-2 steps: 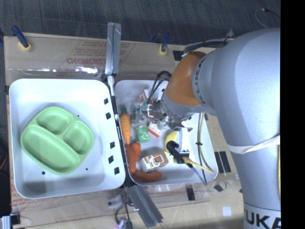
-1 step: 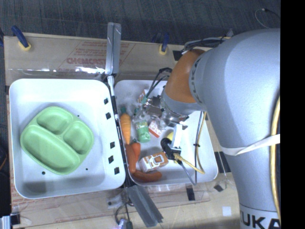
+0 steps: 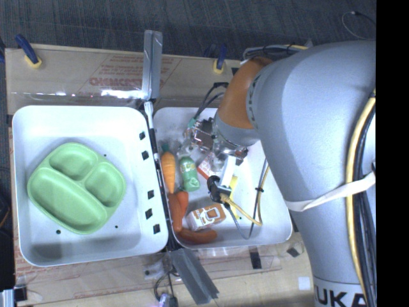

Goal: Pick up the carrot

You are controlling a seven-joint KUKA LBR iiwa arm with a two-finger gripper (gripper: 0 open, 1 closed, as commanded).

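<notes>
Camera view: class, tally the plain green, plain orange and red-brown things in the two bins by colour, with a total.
Green: 2, the divided plate and the small bottle.
Orange: 2, the carrot and a darker orange piece just below it.
Red-brown: 1, the sausage.
Total: 5.

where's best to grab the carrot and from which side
Across its middle, from straight above. The carrot lies flat, lengthwise along the right bin's left wall, with a green container close on its other side, so a sideways approach looks blocked.
</notes>
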